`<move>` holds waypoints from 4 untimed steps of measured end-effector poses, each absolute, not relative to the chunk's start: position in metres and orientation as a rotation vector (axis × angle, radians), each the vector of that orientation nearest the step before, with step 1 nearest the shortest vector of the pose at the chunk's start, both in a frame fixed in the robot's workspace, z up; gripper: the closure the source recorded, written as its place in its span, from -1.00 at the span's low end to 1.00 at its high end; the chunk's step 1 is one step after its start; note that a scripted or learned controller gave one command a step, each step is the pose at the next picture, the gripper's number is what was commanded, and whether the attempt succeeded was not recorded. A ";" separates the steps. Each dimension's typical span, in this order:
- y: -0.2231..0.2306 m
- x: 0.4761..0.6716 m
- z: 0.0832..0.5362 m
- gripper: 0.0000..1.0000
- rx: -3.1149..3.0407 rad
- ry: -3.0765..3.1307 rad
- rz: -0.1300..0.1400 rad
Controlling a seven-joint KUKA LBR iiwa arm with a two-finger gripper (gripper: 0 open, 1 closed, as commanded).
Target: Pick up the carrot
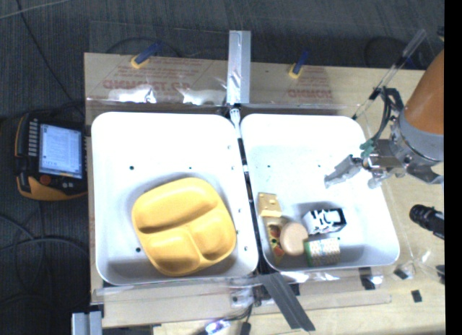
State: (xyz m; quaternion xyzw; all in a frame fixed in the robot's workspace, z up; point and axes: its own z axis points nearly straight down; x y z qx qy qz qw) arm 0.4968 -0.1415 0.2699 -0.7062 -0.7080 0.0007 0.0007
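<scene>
Gripper [339, 175] hovers over right bin [303, 138], above its bare middle; we can't tell finger state. Carrot not identifiable: maybe inside clutter at that bin's front edge, with tan block [268, 206], round bun [293, 237], can [322, 250]. We judge descent not begun.

Yellow tray [184, 223] in left bin [115, 138]; gripper [339, 175] over right bin [303, 138], above clutter.

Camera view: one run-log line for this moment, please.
gripper: over right bin, holding nothing | items: right bin's near edge | yellow tray: left bin
</scene>
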 end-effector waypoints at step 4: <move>-0.200 0.576 0.093 -1.00 -2.114 -2.322 0.000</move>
